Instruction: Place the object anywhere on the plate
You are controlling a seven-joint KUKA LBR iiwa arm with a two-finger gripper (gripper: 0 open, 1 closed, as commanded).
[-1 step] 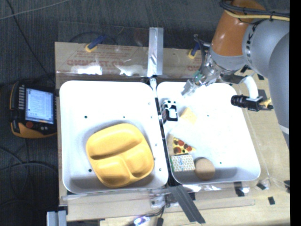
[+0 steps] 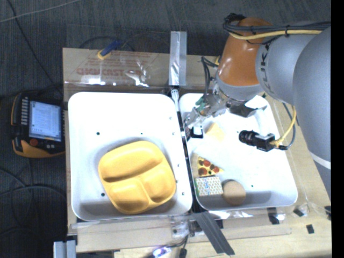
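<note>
The yellow plate in the left bin is seen bare, nothing yet placed, while the pincer is lowered at the right bin's rear-left corner, its state untellable, objects left near the front edge.

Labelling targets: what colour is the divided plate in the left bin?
Yellow plate, seen in the camera view.

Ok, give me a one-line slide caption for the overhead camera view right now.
KUKA arm's gripper low at right bin's left wall; yellow plate waits in left bin.
</note>
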